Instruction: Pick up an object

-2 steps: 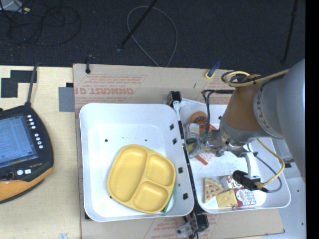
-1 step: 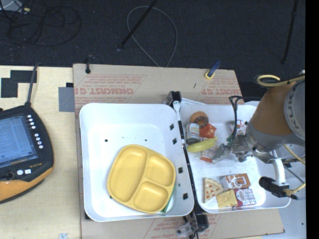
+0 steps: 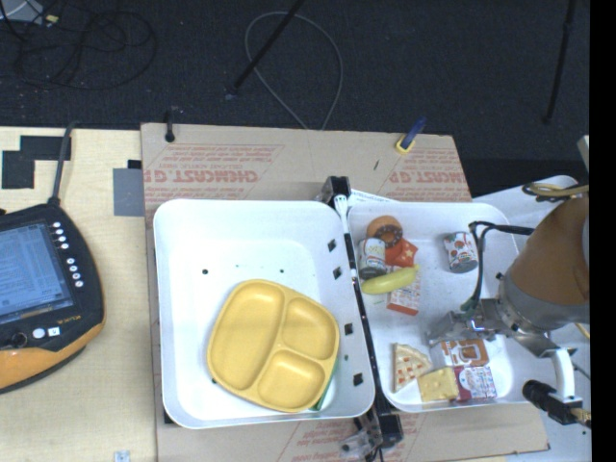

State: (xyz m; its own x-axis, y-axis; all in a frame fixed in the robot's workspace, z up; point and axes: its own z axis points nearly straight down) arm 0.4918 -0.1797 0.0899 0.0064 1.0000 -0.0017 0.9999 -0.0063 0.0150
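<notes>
Gripper (image 3: 460, 332) hovering low over right bin (image 3: 500, 221), near pizza slice (image 3: 410, 363); we are seeing nothing lifted yet. Finger state: we cannot tell. Whole pick remaining.

bench (image 3: 87, 166) | cardboard sheet (image 3: 289, 166) | 2 white bins (image 3: 178, 258) | pendant (image 3: 38, 287)

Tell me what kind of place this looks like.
Probably a robotics lab bench set up for grasping trials. Two shallow white plastic bins sit side by side on flattened brown cardboard, a grey-and-orange handheld control pendant with a screen lies alongside, and loose black cables trail over dark flooring.
</notes>
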